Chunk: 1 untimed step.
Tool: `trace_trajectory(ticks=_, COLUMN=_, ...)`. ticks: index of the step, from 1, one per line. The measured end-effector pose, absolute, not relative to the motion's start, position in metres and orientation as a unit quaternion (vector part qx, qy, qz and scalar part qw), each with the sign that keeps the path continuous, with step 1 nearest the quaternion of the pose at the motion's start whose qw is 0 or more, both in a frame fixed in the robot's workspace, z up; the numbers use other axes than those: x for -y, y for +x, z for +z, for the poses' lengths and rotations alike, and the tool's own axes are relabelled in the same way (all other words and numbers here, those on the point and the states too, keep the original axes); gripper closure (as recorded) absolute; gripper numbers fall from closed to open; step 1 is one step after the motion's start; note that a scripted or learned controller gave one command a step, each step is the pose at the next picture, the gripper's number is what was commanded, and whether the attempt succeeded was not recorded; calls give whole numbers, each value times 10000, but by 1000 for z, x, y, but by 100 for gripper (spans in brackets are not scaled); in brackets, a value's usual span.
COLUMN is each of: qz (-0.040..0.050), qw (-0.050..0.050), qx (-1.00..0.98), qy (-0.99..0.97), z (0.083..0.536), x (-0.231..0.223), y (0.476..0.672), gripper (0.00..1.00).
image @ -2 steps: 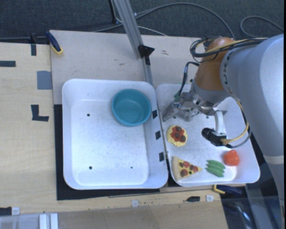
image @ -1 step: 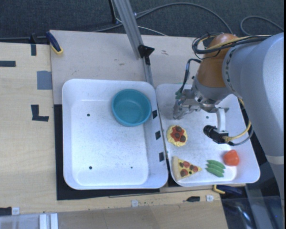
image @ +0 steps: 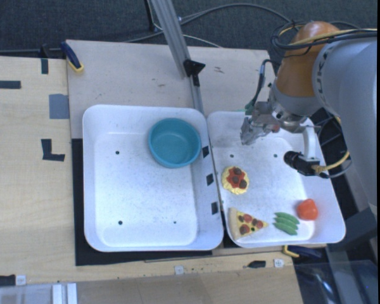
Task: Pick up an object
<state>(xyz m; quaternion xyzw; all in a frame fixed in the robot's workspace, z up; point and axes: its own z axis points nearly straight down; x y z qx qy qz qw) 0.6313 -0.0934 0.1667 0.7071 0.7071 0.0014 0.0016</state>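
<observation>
From up here I see the gripper [image: 249,136] hanging over the upper left part of the right bin [image: 275,160], its dark fingers pointing down close together with nothing between them; how far they are parted I cannot tell from this angle. It sits near the bin's top rim and not far from the divide between the two bins, so there is little room on its left and above, while open white floor spreads below it and to its right. The nearest object is a round tart [image: 235,179], yellow with red topping, lying lower in the frame and clear of the fingers, close to the bin's left wall. Along the bottom edge of that bin I see a pizza slice [image: 246,222] in the lower left corner, a green pea pod [image: 286,222] just right of it, and a red tomato [image: 308,209] near the right rim; all three crowd the walls. A black hose [image: 304,163] from the arm hangs above the bin's right side. In the left bin [image: 114,189] a blue bowl [image: 174,142] sits at the upper right, near the dividing rim, with wide bare floor below and to its left.
</observation>
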Motion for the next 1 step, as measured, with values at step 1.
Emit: trace_trajectory(ticks=1, qz=15, qw=17, qx=-7074, qy=7068, z=221, x=89, y=641, gripper=100)
